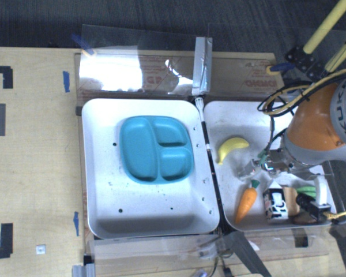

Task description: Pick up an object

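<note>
Arm [314, 123] reaches in from the right, orange band above the wrist; gripper [264, 165] sits low over the right bin [230, 117], roughly mid-bin. Gripper state: cannot tell from this angle, the tip is a small shiny blur against the white floor; nothing visibly held.

Candidates for the pick, all in the right bin:
- yellow banana [232, 148]: upper left part of the bin, lying flat, curve opening downward; near the gripper, to its upper left, apart from it
- orange carrot [245, 205]: near the bin's front wall, tilted, green top pointing up towards the gripper, orange tip towards the front left corner; the green end is just below the gripper, contact not clear
- small black-and-white item [275, 203]: just right of the carrot, below the gripper; can't tell what it is
- green piece [305, 190]: further right, under the arm's wrist, partly hidden; shape not readable

Left bin [104, 201]: holds one blue divided plate [157, 149], three compartments, one long on the left and two smaller on the right; it lies flat in the bin's upper middle, well apart from the gripper; a few dark specks on the bin floor around it.

Bins sit side by side, rims touching along the centre line; wooden bench [29, 172] runs to the left of them.
</note>
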Tool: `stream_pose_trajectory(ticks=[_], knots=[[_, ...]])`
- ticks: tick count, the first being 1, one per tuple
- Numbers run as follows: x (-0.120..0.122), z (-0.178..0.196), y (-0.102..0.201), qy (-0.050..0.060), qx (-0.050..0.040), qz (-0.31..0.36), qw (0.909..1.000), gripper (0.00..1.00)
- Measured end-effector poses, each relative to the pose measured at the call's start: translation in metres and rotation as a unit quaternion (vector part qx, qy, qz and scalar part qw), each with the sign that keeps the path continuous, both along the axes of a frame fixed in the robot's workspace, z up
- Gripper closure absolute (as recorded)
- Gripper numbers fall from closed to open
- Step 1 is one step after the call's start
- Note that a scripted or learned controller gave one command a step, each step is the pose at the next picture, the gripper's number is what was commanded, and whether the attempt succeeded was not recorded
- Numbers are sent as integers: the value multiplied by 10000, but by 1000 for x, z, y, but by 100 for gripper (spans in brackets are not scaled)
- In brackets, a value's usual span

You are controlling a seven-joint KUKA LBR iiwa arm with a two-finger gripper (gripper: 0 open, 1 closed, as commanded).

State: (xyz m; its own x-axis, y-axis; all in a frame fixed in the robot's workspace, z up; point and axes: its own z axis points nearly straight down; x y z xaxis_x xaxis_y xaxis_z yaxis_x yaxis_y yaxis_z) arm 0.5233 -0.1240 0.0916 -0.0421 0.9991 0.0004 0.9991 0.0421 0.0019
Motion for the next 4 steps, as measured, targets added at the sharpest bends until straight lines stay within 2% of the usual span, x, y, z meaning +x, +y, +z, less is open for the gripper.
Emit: stream_pose_trajectory(ticks=[1,2,3,4], knots=[[-7,96,46,-28,-3,576,9983,0],[0,93,47,-2,-4,720,9974,0],[-31,-3,-3,-12,-10,765,9971,0],[-28,8,-4,-62,-22,754,9971,100]])
